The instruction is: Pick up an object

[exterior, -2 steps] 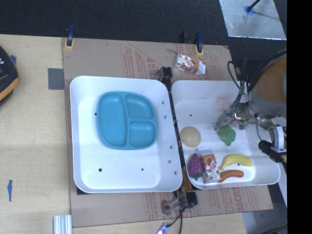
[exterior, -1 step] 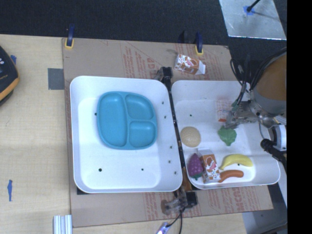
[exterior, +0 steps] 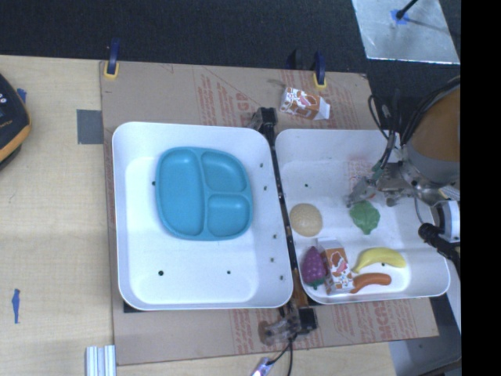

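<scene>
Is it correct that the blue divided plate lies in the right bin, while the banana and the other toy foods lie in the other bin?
Not quite. The camera view shows the blue divided plate in the left bin; the banana and other toy foods lie in the right bin.

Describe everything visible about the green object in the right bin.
The green object is a small, lumpy, leafy-looking toy, probably plastic, resembling lettuce or broccoli. It lies on the floor of the right bin, toward its right side, just below the gripper; whether they touch is unclear. It sits apart from the tan round piece and above the banana.

Wooden bench — dark carpet floor beyond.
</scene>
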Robot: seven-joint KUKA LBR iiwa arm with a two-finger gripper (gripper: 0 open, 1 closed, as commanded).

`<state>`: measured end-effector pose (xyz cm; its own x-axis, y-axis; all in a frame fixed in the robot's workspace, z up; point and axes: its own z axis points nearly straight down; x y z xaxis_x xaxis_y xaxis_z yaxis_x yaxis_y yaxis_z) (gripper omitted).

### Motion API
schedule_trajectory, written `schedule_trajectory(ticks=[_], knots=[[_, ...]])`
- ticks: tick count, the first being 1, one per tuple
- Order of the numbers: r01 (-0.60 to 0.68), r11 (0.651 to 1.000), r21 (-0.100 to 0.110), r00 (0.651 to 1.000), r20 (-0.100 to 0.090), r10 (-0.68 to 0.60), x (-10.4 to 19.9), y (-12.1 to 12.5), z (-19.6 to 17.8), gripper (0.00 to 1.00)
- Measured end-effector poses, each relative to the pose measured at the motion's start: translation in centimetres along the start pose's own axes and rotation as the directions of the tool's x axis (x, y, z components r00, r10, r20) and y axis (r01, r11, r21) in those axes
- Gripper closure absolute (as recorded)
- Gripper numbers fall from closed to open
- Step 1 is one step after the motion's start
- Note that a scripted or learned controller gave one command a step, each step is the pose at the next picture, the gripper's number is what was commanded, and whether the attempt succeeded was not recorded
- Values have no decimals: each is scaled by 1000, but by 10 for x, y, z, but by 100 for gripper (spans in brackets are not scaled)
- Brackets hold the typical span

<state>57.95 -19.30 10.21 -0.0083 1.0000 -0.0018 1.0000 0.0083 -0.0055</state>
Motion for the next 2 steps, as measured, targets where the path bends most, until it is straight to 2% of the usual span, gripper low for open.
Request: schedule_trajectory(ticks=[1,2], knots=[[-3,1000,-4,1000,-2,3,-19,30,10,0],[-4,1000,-2,1000,-1,4,6,-15,11,0]])
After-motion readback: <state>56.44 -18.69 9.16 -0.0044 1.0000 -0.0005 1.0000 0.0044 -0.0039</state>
